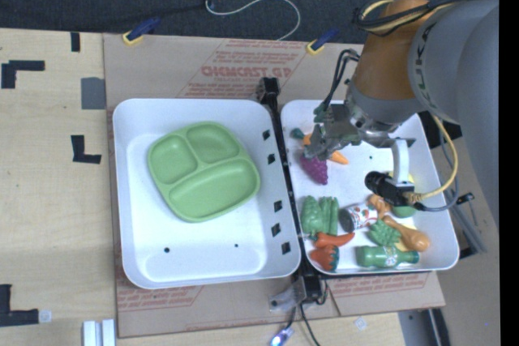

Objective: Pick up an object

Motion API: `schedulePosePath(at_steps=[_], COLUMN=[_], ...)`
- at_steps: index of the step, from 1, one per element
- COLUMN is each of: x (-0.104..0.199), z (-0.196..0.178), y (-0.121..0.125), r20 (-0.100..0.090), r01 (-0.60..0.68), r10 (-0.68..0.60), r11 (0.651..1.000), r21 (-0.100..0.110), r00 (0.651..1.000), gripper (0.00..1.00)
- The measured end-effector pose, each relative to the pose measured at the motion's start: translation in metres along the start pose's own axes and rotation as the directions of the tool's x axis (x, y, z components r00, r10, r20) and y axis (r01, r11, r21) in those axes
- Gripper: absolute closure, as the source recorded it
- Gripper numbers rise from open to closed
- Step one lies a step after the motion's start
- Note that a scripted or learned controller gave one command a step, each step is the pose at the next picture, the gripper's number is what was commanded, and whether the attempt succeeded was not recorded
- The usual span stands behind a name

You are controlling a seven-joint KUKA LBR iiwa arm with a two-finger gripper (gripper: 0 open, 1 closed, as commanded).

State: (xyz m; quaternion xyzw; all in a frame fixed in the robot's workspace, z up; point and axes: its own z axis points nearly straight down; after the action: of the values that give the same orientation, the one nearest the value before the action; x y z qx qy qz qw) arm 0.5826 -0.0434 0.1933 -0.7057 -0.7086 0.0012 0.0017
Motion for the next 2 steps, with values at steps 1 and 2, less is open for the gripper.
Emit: schedulePosePath(at_steps=[1,2], x=[0.047,0.051], z=[-0.096,-0.145], y=[-0.02,-0.092], r20=[-0.001,0.0], r01=[0.003,-0.002], r10=[-0.003,0.002], r11=[1.0,1.0], r21=[-0.01,-0.001], r00=[1.0,1.0], gripper=[1.0,1.0])
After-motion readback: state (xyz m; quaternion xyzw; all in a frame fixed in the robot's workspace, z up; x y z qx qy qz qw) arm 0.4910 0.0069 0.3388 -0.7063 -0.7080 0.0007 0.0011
